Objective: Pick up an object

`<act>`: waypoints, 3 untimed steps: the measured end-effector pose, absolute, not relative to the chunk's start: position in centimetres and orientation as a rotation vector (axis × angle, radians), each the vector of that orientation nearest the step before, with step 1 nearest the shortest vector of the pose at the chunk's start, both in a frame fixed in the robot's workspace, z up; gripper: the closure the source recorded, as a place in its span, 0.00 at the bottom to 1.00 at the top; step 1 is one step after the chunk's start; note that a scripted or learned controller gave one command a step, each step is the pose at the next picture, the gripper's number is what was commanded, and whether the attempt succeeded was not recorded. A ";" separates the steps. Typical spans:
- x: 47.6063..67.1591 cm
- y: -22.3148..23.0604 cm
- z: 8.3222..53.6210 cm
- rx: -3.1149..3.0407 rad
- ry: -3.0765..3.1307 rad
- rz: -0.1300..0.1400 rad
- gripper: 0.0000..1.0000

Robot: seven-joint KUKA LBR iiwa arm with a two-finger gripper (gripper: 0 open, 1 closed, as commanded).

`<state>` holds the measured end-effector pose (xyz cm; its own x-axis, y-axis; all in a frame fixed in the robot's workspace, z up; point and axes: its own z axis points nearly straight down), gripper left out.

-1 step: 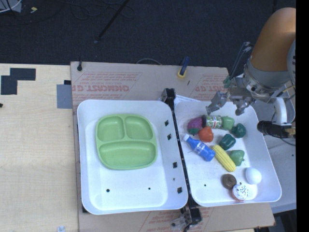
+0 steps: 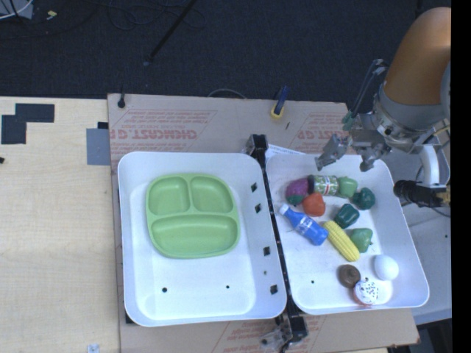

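While the open, empty gripper [image 2: 348, 155] hovers over the right bin's [image 2: 412, 271] far edge, toy food fills that bin.
Corn cob [image 2: 342, 240], blue bottle [image 2: 305, 225], egg [image 2: 385, 268] lie inside; left bin [image 2: 140, 293] holds a green divided plate [image 2: 193, 215].

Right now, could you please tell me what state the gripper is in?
Gripper: open, holding nothing, poised above the far edge of the right bin.

A dark carpeted floor [image 2: 221, 35] crossed by loose black cables [image 2: 169, 20] lay toward twelve o'clock, a pale wooden benchtop [image 2: 51, 234] with grey and black patches spread at nine o'clock, and a printed cardboard sheet [image 2: 191, 127] covered the bench centre under even, shadowless light.
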<state>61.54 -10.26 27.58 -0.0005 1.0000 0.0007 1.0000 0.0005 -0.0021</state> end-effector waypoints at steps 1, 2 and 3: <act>61.6 -10.6 23.1 -2.217 -2.218 0.007 0.00; 61.1 -10.2 18.7 -2.218 -2.217 0.006 0.00; 61.5 -9.5 12.4 -2.214 -2.219 0.006 0.00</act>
